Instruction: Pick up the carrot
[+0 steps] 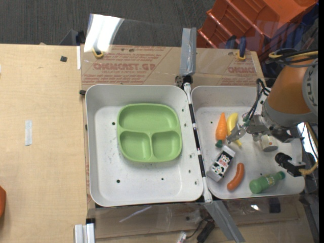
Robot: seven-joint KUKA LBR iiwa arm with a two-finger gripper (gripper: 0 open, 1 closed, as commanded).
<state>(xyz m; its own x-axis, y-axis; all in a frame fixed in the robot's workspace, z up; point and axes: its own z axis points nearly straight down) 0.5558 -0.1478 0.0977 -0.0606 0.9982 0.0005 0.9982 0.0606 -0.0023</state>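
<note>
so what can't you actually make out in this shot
- Gripper: in the camera view, too small and blurred to tell whether it touches the carrot.
- Banana: its lower end is hidden behind the gripper.
- Arm: cut off by the right edge.
- Milk carton: label print too small to read.
- Green bottle: too blurred to see its cap.

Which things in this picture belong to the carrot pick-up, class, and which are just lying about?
Belong to the job:
- carrot, in the right bin
- gripper, low beside the carrot

Just lying about:
- banana, next to the carrot
- milk carton
- sausage
- green bottle
- green divided plate, in the left bin
</note>
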